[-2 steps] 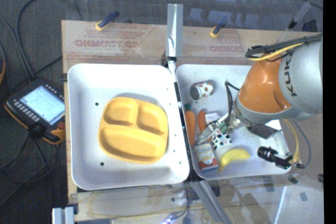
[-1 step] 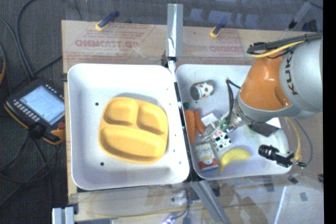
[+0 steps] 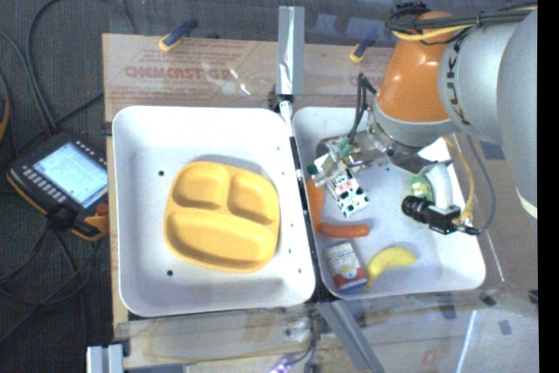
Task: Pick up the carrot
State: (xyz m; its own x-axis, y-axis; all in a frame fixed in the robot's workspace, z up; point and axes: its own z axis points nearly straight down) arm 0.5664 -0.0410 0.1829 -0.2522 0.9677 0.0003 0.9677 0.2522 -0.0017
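I see the carrot (image 3: 314, 198) lying along the left wall of the right bin (image 3: 454, 275), just above the hot dog (image 3: 343, 230). The end effector (image 3: 336, 169) hangs just right of the carrot's upper end; I cannot tell its opening.

The arm (image 3: 476, 74) runs off the frame's right edge and covers the right bin's (image 3: 454, 279) upper part. The gripper (image 3: 336, 170) is a cluttered blur; its fingers cannot be made out. The carrot (image 3: 314, 196), lying against the bins' divider, is partly hidden there.
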